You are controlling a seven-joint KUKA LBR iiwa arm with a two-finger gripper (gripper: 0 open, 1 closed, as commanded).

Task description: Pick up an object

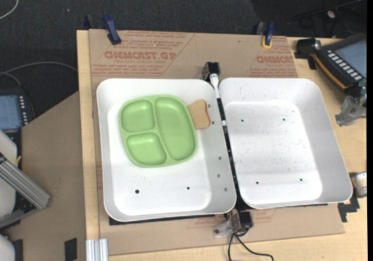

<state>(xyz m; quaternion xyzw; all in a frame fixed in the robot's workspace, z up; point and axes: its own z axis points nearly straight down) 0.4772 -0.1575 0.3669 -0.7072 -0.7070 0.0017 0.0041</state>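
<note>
Cardboard [140,50] printed with red lettering covers the worktop, held at its far edge by two blue clamps [111,30]. On it sit two white bins, edge to edge. The left bin [116,196] holds a green plate [157,131] with three compartments, lying flat in the far half of the bin. A tan slab [200,114], rather like a slice of toast, lies flat against the plate's far right rim, between the plate and the wall shared with the other bin. The right bin [280,155] shows a white floor with a few dark specks. What looks like the gripper [351,108], a grey metal piece, sits at the right edge of the view, just outside the right bin and well apart from plate and slab. Whether its jaws are spread or pressed together cannot be told.
</note>
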